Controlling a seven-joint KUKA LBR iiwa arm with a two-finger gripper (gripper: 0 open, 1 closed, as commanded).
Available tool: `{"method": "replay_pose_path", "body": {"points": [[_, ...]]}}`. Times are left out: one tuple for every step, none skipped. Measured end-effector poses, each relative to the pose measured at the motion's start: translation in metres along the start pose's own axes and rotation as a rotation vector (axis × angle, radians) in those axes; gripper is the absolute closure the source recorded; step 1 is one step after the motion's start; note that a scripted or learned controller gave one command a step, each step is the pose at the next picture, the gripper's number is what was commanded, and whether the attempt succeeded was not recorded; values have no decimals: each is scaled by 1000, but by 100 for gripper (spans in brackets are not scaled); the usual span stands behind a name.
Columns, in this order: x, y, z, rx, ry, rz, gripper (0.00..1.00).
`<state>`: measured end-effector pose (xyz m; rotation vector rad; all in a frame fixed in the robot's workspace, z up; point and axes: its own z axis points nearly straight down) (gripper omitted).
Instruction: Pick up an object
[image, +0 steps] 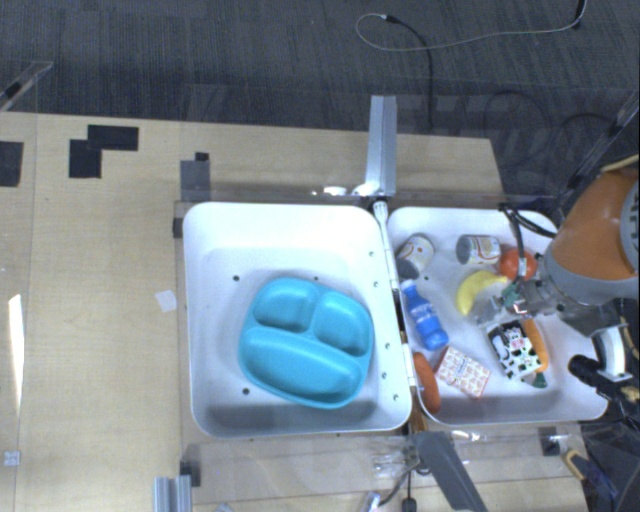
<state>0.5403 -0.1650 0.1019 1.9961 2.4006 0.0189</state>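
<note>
White bins sit side by side on the counter (90, 330). The left bin (215, 300) carries a blue divided tray (305, 340) at centre frame. The right bin (570, 400) carries the loose items that are candidates for the pick.

Contents of the right bin, by position in the frame:
- Upper left: a small round tin (415, 250).
- Upper centre: a can (478, 248) lying on its side.
- Centre: a banana (478, 290).
- Left wall: a blue bottle (424, 320).
- Lower left: an orange carrot-like piece (427, 384) against the wall.
- Lower centre: a patterned card (463, 371).
- Right of centre: a black-and-white box (515, 352), touching an orange stick (538, 344).

The arm (595, 240) enters from the right edge. The claw (517, 300) hangs low over the right bin, between the banana and the box. Its state cannot be told from this view; the parts are too small and cluttered. No item is seen gripped.

Step in hand, as a judgement: approach and descent onto a target. The pick is not yet achieved.

Next move, as a judgement: commit to one item, most likely the banana or the box. Both lie just beside the claw, and neighbours crowd them. Centre over one target only, or the closing action may push it aside or catch two items.
</note>
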Motion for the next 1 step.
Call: {"method": "replay_pose_path", "body": {"points": [[63, 1, -92, 17, 5, 121, 100]]}}
